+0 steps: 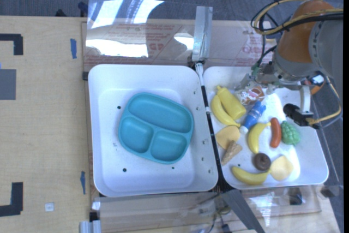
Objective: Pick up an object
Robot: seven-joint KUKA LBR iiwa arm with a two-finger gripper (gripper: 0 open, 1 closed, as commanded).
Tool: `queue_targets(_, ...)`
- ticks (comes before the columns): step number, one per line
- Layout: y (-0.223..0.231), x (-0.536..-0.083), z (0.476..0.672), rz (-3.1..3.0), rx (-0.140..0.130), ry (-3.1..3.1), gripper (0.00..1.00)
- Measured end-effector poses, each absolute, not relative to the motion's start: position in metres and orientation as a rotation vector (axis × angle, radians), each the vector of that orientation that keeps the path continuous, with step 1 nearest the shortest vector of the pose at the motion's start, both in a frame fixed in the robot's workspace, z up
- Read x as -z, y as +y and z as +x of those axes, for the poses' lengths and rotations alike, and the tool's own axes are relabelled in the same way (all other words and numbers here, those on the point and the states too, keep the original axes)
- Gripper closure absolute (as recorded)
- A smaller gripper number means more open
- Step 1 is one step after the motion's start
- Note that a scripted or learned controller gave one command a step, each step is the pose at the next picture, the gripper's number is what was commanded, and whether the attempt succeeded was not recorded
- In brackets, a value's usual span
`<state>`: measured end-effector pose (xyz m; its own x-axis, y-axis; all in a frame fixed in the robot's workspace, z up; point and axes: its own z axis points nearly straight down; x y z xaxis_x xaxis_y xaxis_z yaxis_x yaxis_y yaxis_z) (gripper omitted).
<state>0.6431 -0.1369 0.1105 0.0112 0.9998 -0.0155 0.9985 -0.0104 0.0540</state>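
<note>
My gripper (pixel 260 80) hangs over the far edge of the right bin (pixel 316 169), close above the pile of toy food, and from this slanted view I cannot tell how it is set.

Just under it lies a small red-and-white packet (pixel 252 96), and touching that a blue bottle (pixel 253 114) lying on its side and pointing toward the bin's middle. I judge the bottle the likeliest pick — light, stiff plastic, smooth enough to slip, best taken across its narrow body rather than along its length. The packet looks soft and flat, harder to pinch.

Near the left wall of that bin sit the yellow bananas (pixel 228 106), bunched. Toward the near edge lie a single banana (pixel 248 174), a brown doughnut (pixel 262 161) and a pale lemon-like piece (pixel 281 167). A red sausage (pixel 275 132) and green grapes (pixel 290 132) lie by the right side. All look like hollow toys — light, rigid, rounded, prone to roll.

The left bin (pixel 103 172) holds a teal divided plate (pixel 156 127) in its middle.

The packet carries print, too small to read.
</note>
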Motion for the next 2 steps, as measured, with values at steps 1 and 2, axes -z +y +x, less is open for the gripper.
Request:
queue_targets(1, -0.1401, -0.1240, 0.6446, 2.193, -0.042, 2.167, 1.00)
queue_targets(2, -0.1403, -0.1240, 0.6445, 2.194, -0.041, 2.166, 0.00)
